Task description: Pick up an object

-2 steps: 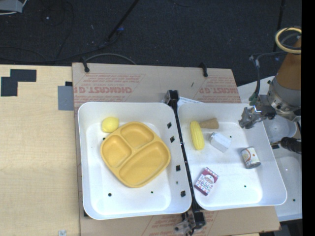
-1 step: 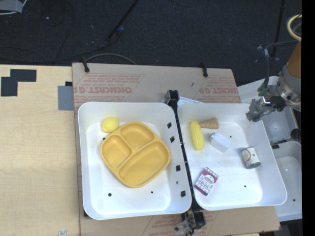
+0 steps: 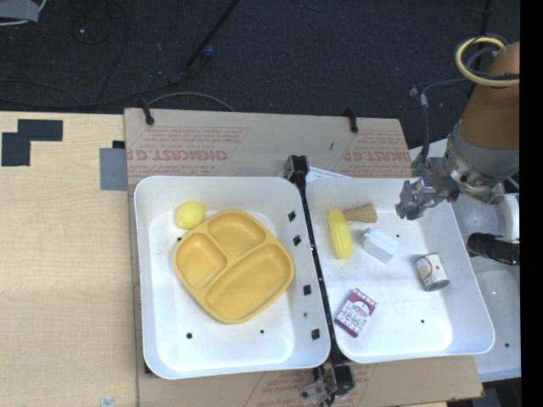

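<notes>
My gripper hangs over the back right part of the right bin, above the white floor and apart from every object. Below and left of it lie a clear pale block, a tan cone and a yellow corn cob. A small tin can lies on its side toward the right wall. A red and white packet lies near the front. Nothing shows between the fingers.
The left bin holds a yellow divided tray and a yellow ball behind it. A black divider runs between the bins. Cardboard lies under both bins, with a wooden bench to the left.
</notes>
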